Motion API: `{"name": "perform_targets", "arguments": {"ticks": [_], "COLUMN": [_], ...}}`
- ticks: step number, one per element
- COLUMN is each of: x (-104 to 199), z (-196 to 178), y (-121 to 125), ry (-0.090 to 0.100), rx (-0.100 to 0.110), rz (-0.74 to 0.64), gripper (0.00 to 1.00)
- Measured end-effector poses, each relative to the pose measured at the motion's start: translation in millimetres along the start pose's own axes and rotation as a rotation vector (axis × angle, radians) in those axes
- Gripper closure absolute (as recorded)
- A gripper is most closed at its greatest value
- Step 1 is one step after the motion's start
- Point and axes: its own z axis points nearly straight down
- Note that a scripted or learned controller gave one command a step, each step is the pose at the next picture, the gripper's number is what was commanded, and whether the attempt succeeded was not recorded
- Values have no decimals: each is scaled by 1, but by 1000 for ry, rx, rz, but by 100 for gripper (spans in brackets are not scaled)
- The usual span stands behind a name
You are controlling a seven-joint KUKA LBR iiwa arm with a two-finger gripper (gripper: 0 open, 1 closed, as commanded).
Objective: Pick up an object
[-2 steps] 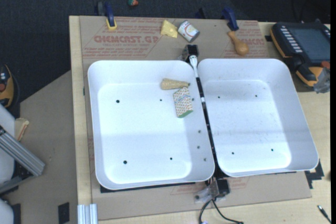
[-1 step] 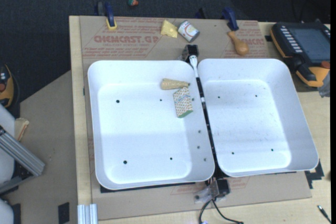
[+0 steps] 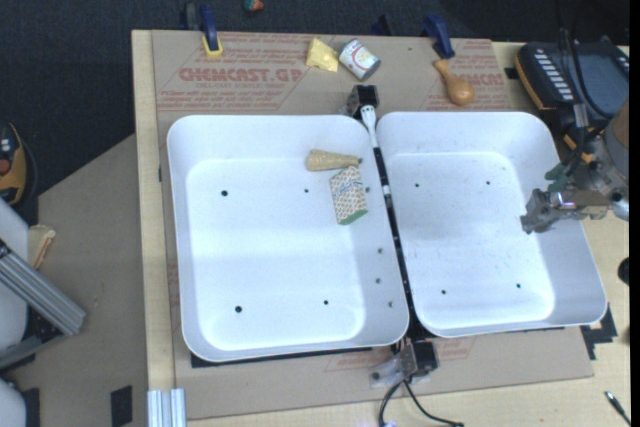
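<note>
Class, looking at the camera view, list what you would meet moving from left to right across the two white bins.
Left bin → tan cone-shaped piece → patterned packet → right bin → tool

The arm (image 3: 610, 155) is cut off at the right edge; its fingers (image 3: 532, 218) are too small to read.

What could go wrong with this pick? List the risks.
1. The gripper hangs over the right bin's far edge, while both objects lie in the left bin; a grasp here would likely catch nothing.
2. The cone and packet touch, so grabbing one may nudge the other.
3. Both sit near the divider wall, risking finger contact.
</note>
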Motion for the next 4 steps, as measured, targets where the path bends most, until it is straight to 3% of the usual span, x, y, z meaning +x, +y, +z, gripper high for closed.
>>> {"name": "perform_targets", "arguments": {"ticks": [1,2,3,4], "x": [43,74,4,95], "z": [-102,-4,-111,57], "y": [1,0,45,-2], "ry": [-7,-3,-13,1], "rx": [-24,-3,-29,6], "rz": [-2,1,9,-2], "gripper": [100,100,100,100]}}
